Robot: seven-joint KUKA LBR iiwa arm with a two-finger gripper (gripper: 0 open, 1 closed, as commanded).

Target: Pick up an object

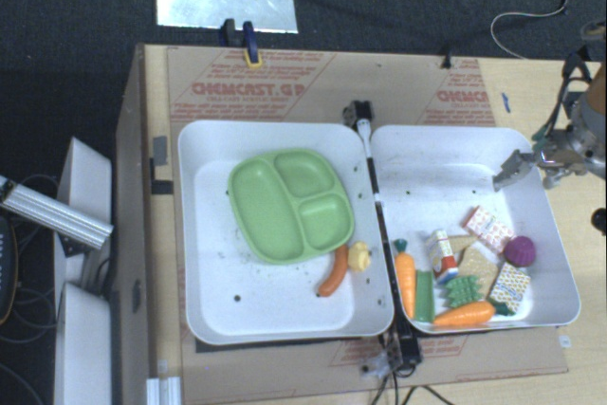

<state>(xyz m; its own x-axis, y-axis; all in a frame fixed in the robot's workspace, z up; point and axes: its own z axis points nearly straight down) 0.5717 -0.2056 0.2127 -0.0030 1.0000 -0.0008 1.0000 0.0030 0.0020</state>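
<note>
My gripper (pixel 529 174) hangs over the right bin's (pixel 446 156) far right corner, reaching in from the right edge. Its fingers look spread, with nothing between them. Below it, in the near right part of that bin, lies a heap of toy food: a patterned box (pixel 488 227), a purple ball (pixel 519 250), a small bottle (pixel 442 253), two carrots (pixel 405 278) (pixel 465 314), a green stick (pixel 424 294) and a second patterned box (pixel 512 285). The gripper is clear of all of them.
The left bin (pixel 213 166) holds a green divided plate (pixel 292 204), an orange sausage (pixel 332 275) and a small yellow piece (pixel 359 256). A ridge (pixel 373 194) divides the two bins. Cardboard (pixel 285 81) lies under the bins.
</note>
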